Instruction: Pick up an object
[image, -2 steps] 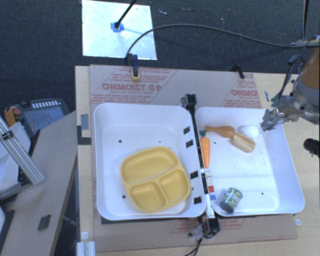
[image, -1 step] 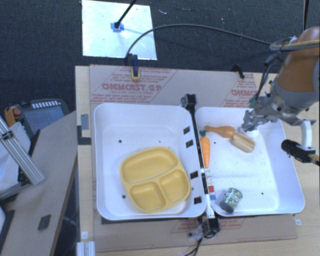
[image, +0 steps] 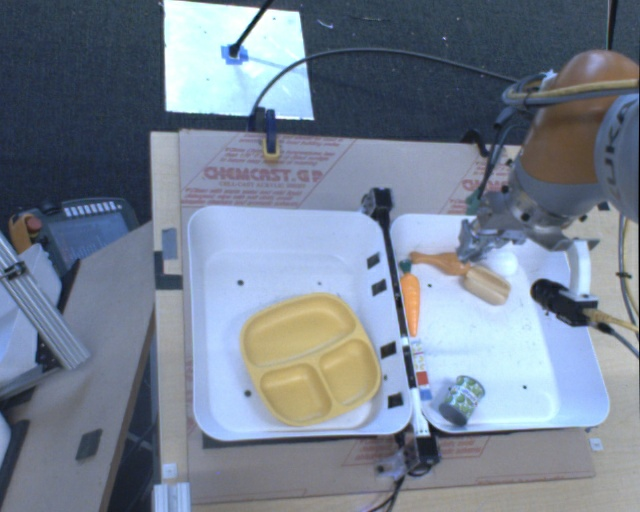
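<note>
My claw (image: 478, 250) hangs low in the right bin (image: 575, 400), its tips just above the tan wooden piece (image: 484, 285) lying near the far wall. I cannot tell how it is set. That piece touches an orange-handled thing (image: 438, 263), so I judge a clean grab there is tricky. The carrot (image: 410, 303) lies beside the divider, the small can (image: 461, 399) nearer the front. The yellow tray (image: 308, 357) sits left of the divider.

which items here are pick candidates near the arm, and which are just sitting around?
In play:
pincer
wooden piece
orange-handled tool
white ball

Lying about:
carrot
small can
yellow divided tray in the left bin
</note>
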